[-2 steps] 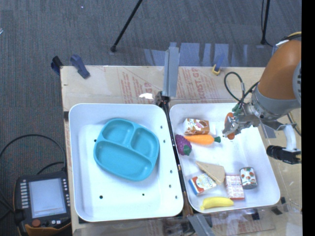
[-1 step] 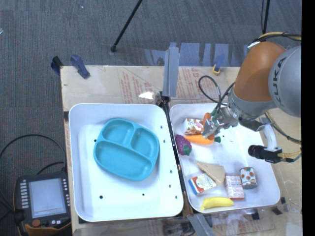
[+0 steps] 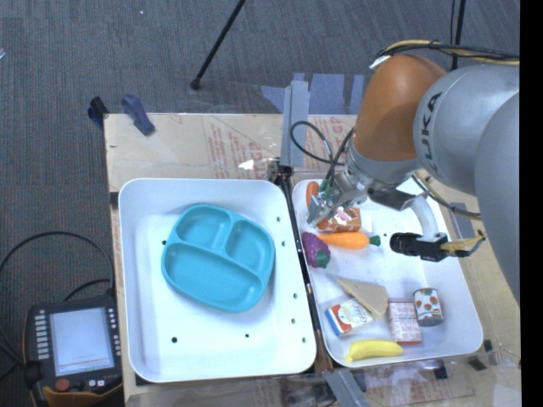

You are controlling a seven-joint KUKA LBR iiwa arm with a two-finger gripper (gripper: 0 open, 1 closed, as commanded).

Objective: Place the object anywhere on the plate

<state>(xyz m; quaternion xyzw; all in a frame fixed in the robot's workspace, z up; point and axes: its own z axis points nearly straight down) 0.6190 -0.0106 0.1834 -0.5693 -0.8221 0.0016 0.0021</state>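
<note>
Beside blue plate [image 3: 219, 257], pincer [image 3: 325, 213] over carrot [image 3: 344, 240], "KUKA" on arm [image 3: 458, 117]

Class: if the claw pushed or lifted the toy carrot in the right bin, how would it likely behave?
The carrot looks tapered and rounded, so it would probably roll or pivot when pushed. It seems smooth plastic, likely light and slippery. It lies beside the eggplant, which might get nudged.

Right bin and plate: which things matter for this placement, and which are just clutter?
Job:
- blue plate, left bin
- gripper, over the right bin's far-left corner
- orange packet beneath it, the likely pick

Lying about:
- carrot
- eggplant
- banana
- can
- wedge
</note>
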